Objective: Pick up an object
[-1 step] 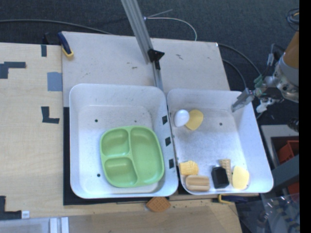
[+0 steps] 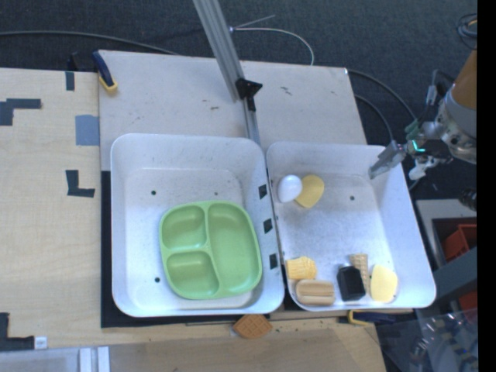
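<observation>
Lowest in view, a small waffle-patterned biscuit (image 2: pixel 251 326) lies on the bench just outside the front rims of the two bins, about where they meet.

Right bin (image 2: pixel 403 208), front edge, left to right: a yellow waffle piece (image 2: pixel 301 268); a tan bread roll (image 2: pixel 315 291) just in front of it, touching or nearly so; a black block (image 2: pixel 350 282); a small ridged tan piece (image 2: pixel 359 263) just behind the block; a pale yellow egg-shaped piece (image 2: pixel 384 283) beside the block at the right. Farther back in the same bin, near its left wall, a white ball (image 2: pixel 289 187) touches a yellow rounded piece (image 2: pixel 311 191) on its right. Middle of this bin's floor is bare.

Left bin (image 2: pixel 124 208): a green divided plate (image 2: pixel 210 248) with three compartments, sitting toward the front right corner.

Gripper (image 2: pixel 385 161) hangs over the right bin's back right corner, well apart from every item in the bin. One grey finger (image 2: pixel 385 160) is visible, slanting down toward the bin rim; nothing is seen against it. Whether the jaws are spread or closed cannot be told from this angle. Arm (image 2: pixel 465 99) enters at the right edge, orange band visible above the wrist.

Behind the bins, a grey metal pole (image 2: pixel 221 37) slants across the bench, and a blue and yellow clamp (image 2: pixel 105 71) sits at the bench's back left corner.
</observation>
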`<state>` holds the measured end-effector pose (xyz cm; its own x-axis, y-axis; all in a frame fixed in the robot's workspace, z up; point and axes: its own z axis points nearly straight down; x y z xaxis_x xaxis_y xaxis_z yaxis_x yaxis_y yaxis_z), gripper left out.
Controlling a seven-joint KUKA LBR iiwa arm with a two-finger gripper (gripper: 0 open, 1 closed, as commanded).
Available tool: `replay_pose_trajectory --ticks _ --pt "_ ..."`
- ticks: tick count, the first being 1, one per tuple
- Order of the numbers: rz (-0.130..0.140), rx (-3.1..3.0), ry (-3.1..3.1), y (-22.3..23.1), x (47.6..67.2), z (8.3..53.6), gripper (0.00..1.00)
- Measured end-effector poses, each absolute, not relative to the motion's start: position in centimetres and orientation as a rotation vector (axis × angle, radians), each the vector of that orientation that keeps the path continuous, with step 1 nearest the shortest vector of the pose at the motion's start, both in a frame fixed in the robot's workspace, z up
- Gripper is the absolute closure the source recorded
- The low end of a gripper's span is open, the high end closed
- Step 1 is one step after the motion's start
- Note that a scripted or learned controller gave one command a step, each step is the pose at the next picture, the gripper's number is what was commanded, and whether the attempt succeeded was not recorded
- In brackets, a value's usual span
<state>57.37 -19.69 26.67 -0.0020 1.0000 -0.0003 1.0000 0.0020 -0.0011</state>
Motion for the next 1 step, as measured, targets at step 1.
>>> replay_pose_trajectory --ticks 1 --pt "0.008 -2.216 -2.218 -19.58 57.09 20.19 0.00"
